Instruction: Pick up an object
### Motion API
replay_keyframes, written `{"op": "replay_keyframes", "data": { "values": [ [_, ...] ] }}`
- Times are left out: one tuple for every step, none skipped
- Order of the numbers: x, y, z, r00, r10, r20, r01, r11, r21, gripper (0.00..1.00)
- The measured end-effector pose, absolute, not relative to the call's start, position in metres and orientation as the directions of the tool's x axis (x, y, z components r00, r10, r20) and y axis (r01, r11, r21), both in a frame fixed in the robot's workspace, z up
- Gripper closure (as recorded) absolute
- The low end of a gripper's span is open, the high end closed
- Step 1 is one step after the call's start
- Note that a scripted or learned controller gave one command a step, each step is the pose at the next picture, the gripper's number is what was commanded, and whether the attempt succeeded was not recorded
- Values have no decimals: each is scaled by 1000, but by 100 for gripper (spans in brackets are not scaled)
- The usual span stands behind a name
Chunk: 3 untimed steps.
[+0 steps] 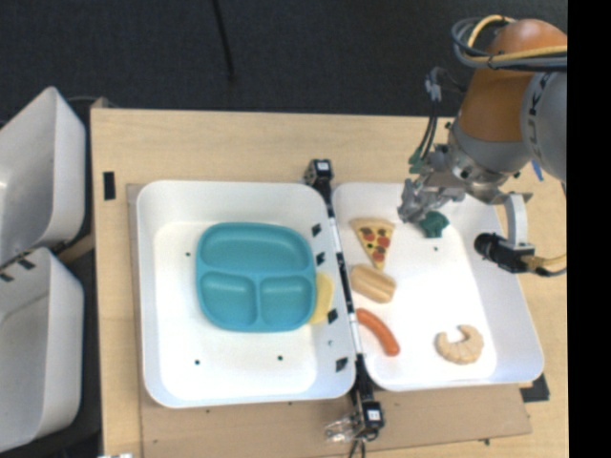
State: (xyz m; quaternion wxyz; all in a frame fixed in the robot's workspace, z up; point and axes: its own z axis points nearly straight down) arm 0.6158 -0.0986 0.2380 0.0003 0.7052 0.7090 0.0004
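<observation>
My gripper [418, 208] hangs over the far part of the right bin [496, 299]. A small dark green object [436, 224] sits right at its tip, touching or partly under it; whether it is gripped is hidden. Further objects lie in the same bin. A pizza slice [373, 239] is just left of the gripper. A tan bun [372, 283] lies below the slice, an orange sausage [378, 332] nearer the front, and a beige croissant-shaped piece [460, 344] at the front right.
The left bin [167, 351] holds a teal divided plate [256, 277] with a yellow piece [325, 300] at the plate's right edge by the divider. The wooden bench [239, 146] surrounds both bins. White boxes [33, 189] stand at the far left.
</observation>
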Motion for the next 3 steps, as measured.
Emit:
{"op": "replay_keyframes", "data": {
  "values": [
    [622,-50,245,-7,1000,1,1000,7,2,100],
    [620,9,236,-7,1000,1,1000,7,0,100],
    [616,69,247,-8,1000,2,1000,8,2,100]
  ]
}}
